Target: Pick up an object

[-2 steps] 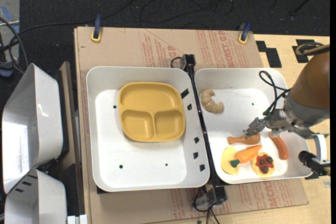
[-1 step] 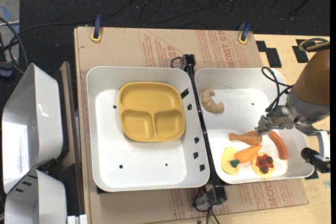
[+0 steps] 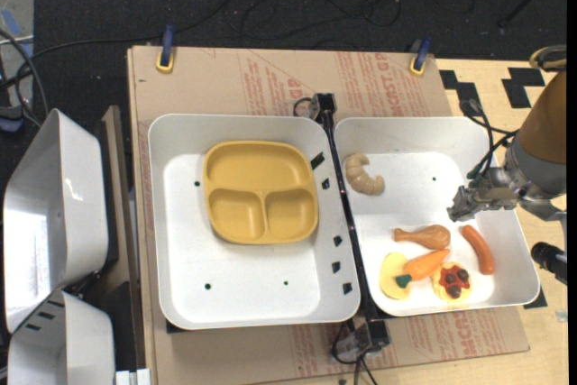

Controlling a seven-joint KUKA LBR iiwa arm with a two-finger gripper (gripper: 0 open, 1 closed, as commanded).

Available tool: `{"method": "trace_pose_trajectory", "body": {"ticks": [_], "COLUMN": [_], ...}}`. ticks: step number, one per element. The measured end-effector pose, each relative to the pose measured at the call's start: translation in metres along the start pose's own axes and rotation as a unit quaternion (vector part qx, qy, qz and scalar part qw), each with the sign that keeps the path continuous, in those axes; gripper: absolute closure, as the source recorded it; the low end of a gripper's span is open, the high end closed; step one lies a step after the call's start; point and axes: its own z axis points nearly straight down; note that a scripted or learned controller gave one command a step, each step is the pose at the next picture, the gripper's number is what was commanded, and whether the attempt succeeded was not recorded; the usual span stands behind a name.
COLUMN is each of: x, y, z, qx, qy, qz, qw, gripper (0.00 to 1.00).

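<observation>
The right bin holds toy food. A beige croissant lies near its upper left. A brown chicken drumstick lies mid-bin, an orange carrot rests on a yellow slice, a small pizza piece sits beside them, and a red-orange sausage lies at the right. My gripper hangs over the right side of this bin, just above and left of the sausage's upper end, with nothing visibly held.
The left bin bears a yellow divided plate in its upper half. A black divider with clips runs between the bins. Cardboard lies under both, clamped at the back. White containers stand off the bench at the far left.
</observation>
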Motion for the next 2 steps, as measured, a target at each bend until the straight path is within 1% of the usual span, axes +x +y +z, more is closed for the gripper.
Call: {"method": "trace_pose_trajectory", "body": {"ticks": [1, 2], "x": [0.0, 0.056], "y": [0.002, -0.002], "z": [-0.053, -0.06], "qx": [-0.001, 0.002], "qy": [0.0, 0.002], "qz": [0.0, -0.003], "qw": [1.0, 1.0], "gripper": [1.0, 1.0]}}
